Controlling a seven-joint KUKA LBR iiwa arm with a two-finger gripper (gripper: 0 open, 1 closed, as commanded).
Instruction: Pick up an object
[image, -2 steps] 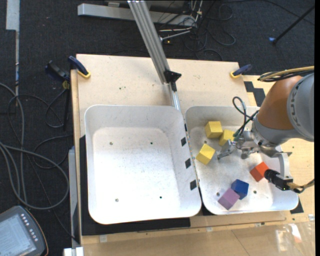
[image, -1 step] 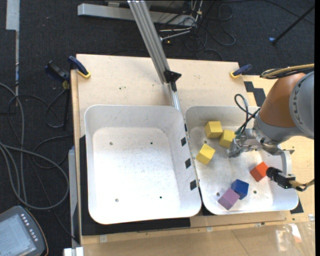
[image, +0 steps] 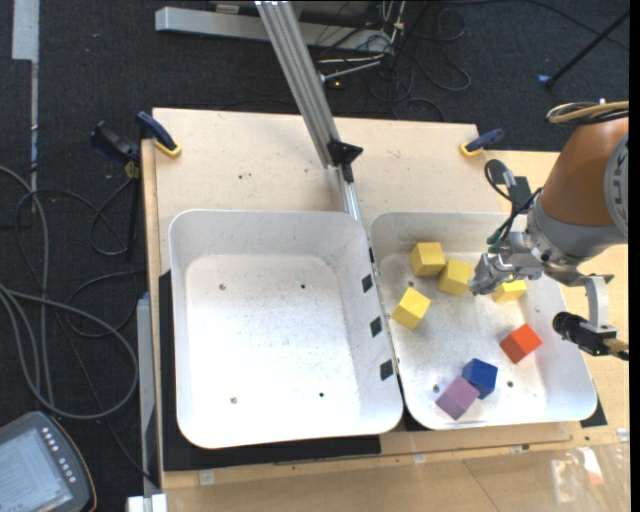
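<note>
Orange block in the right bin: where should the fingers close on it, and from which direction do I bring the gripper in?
Come straight down on the orange block and close across two opposite flat side faces. It sits turned at an angle to the bin wall, so I would rotate the wrist to match. It stands apart from the blue block and the yellow blocks, leaving room for both fingers.

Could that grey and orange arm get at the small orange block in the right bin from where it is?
Probably yes. The orange block lies alone on bare bin floor, apart from the blue block, and the gripper hangs a short way off over the same right bin.
</note>
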